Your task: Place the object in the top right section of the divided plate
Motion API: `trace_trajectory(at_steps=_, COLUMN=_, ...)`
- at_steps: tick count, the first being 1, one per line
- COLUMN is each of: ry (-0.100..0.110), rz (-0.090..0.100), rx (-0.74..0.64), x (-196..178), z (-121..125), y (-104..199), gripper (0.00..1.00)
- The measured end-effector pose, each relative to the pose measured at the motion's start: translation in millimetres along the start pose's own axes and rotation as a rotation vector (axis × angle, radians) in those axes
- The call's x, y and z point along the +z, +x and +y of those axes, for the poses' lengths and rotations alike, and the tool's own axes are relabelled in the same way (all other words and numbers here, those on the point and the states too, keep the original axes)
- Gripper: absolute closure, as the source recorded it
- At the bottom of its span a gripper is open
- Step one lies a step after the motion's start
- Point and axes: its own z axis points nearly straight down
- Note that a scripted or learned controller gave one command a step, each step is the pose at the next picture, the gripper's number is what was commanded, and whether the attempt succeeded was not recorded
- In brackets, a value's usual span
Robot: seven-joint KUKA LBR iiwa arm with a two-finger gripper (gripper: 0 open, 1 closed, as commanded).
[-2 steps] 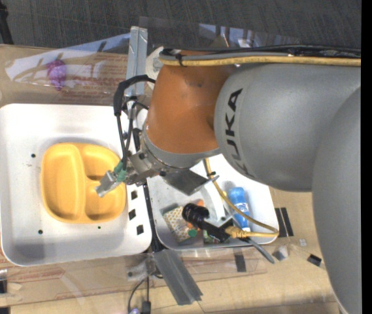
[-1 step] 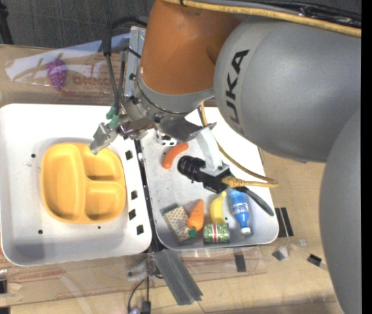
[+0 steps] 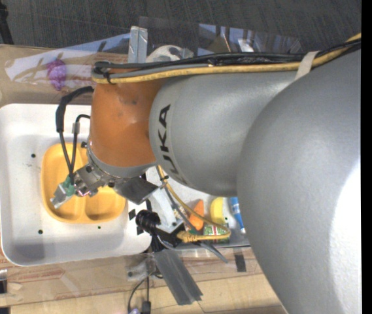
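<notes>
A yellow divided plate (image 3: 56,175) lies in the left white bin (image 3: 16,175). The arm's orange wrist band (image 3: 123,126) hangs over the plate's right part and hides much of it. My gripper (image 3: 74,188) reaches down over the plate's lower middle, near the ridge between sections. A small green and white piece shows at the gripper's tip, just above the plate; whether it is a held object or part of the gripper cannot be told.
The grey arm covers most of the right bin. Small objects show under it: an orange piece (image 3: 197,214), a yellow one (image 3: 218,209) and a blue one (image 3: 236,213). A purple item (image 3: 57,72) lies on the bench beyond the left bin.
</notes>
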Motion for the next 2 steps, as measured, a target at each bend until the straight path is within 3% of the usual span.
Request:
trace_trajectory(at_steps=1, ry=-0.007, rz=-0.001, rx=0.015, x=-193, z=2, y=-54, gripper=0.00)
trace_trajectory(at_steps=2, ry=-0.001, rz=-0.001, rx=0.012, x=-47, z=-1, y=9, gripper=0.00)
